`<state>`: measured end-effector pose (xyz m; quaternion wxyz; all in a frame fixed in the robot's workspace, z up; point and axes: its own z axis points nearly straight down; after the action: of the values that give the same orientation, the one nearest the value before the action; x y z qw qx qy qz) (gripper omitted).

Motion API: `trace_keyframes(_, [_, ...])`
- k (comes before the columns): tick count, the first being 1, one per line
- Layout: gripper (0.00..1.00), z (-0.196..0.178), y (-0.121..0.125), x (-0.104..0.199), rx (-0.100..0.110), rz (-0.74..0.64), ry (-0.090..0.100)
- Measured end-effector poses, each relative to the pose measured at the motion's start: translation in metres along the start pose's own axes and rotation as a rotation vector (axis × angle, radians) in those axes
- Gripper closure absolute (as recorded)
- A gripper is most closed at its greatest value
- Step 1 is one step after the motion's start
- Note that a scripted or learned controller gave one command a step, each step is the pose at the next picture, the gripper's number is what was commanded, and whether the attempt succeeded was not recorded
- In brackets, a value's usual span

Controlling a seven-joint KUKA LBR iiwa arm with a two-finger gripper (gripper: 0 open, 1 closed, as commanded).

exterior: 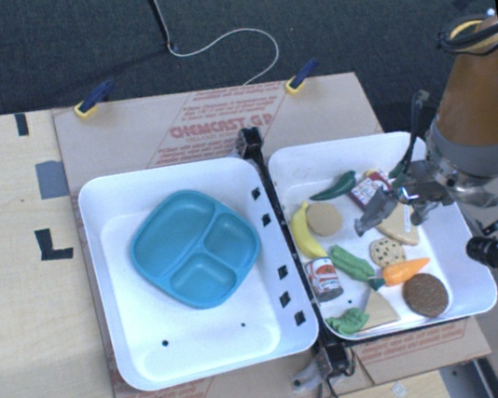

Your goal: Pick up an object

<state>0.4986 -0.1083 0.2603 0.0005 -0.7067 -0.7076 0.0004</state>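
Observation:
My gripper [391,214] hangs over the right part of the right bin [465,304], its two dark fingers spread apart with nothing between them. Just below it lie a pale wedge [402,233] and a chocolate-chip cookie [385,251]. To its left sit a round tan biscuit [324,219] and a yellow banana [305,231]. A dark green pepper [334,187] and a red-and-white packet [367,188] lie toward the bin's far side. An orange carrot [403,271] and a brown patty [426,294] rest at the near right.
A green pod [351,261], a small can [325,278], a sandwich wedge [379,311] and a green leaf [347,321] fill the bin's near left. The left bin [113,263] holds a blue divided plate [196,247]. A black divider [277,226] runs between the bins.

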Motion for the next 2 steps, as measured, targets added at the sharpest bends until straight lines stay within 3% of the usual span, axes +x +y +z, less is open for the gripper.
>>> trace_keyframes(1, [0.00, -0.0039, -0.0155, 0.0717, 0.002, -0.007, 0.003])
trace_keyframes(2, [1.00, -0.0134, -0.0153, 0.0676, 0.003, -0.001, 0.000])
